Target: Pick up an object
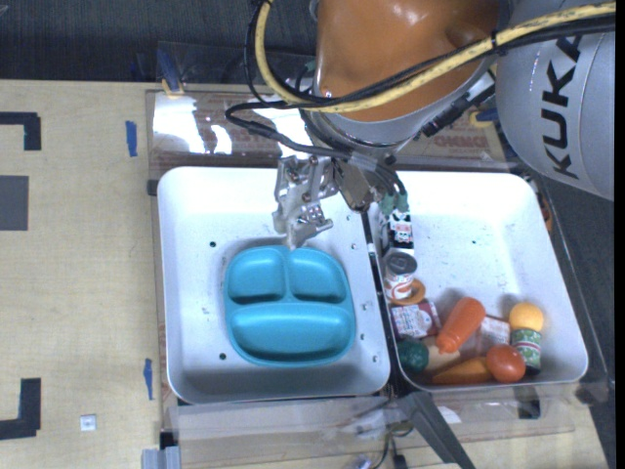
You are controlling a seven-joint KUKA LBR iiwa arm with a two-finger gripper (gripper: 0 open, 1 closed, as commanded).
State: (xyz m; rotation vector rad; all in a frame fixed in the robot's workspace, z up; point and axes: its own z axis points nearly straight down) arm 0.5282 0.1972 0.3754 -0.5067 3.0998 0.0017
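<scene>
In the left bin [186, 291], a blue divided plate [289, 303] lay toward the near edge, with the gripper [305, 225] just above the plate's far rim.
The metal fingers [293, 198] hung over that rim, nothing seen between them; whether they were spread or pressed together could not be told. In the right bin [508, 223], along the near edge, lay an orange carrot [459, 324], a red tomato [505, 362], a yellow fruit [525, 317] and small cans [399, 262] by the left wall.
</scene>
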